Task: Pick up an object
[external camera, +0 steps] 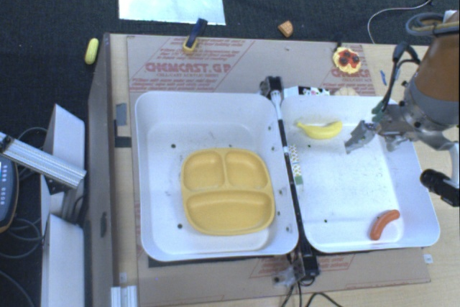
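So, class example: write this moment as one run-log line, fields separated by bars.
gripper over right bin, holding nothing | banana beside it | sausage near front | yellow plate in left bin

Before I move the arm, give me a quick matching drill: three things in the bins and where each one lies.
Things:
1. banana
2. sausage
3. yellow plate

Places:
A. near corner of the right bin
B. middle of the left bin
C. far end of the right bin, just left of the gripper

Pairs: 1-C, 2-A, 3-B
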`<control>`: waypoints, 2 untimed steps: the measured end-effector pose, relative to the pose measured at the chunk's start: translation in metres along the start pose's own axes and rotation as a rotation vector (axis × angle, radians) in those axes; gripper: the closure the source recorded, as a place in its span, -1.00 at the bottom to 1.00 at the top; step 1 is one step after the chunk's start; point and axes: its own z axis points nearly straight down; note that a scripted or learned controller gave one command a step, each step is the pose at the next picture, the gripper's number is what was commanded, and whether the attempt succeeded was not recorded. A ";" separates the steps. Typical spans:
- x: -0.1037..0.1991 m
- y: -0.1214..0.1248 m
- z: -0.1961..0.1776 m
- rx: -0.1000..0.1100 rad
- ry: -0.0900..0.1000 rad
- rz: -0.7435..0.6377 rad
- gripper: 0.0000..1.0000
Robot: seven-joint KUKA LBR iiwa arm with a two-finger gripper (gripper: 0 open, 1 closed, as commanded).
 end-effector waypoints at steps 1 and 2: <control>-0.003 0.081 0.104 0.003 0.000 0.000 -1.00; 0.015 0.131 0.162 -0.015 -0.007 0.000 -1.00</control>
